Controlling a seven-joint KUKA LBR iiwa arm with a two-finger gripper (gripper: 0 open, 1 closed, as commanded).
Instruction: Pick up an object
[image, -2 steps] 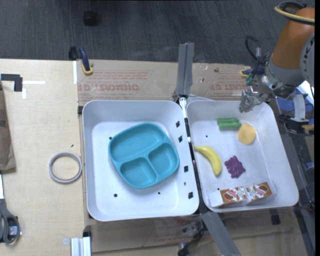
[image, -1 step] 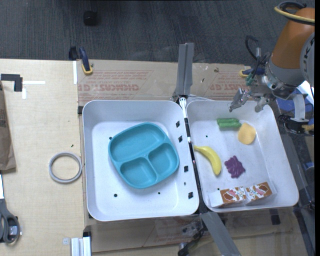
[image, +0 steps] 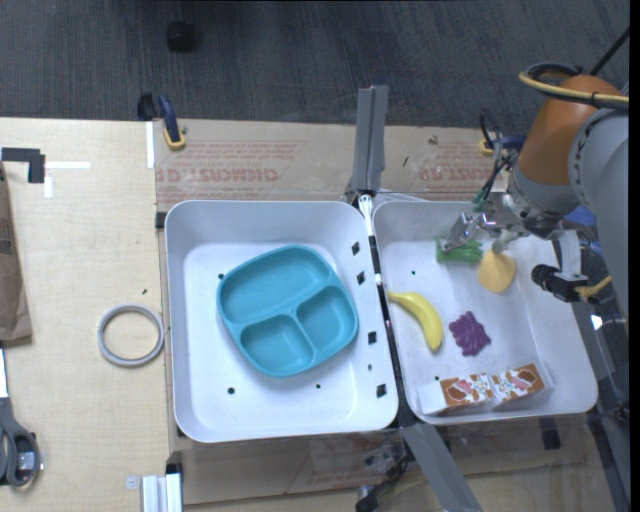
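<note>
Fingers (image: 466, 238) sit low at a flat green plastic piece (image: 460, 252), looks like touching it, grip unclear. Yellow lemon-shaped toy (image: 496, 271) just beside. Next: close, lift straight.

A grey tape ring (image: 131, 334) lies left of the left bin (image: 190, 390); scissors (image: 17, 455) below it; brown bag (image: 12, 270) above.

banana (image: 420, 315), grapes (image: 469, 333), blue tray (image: 287, 310)
</note>
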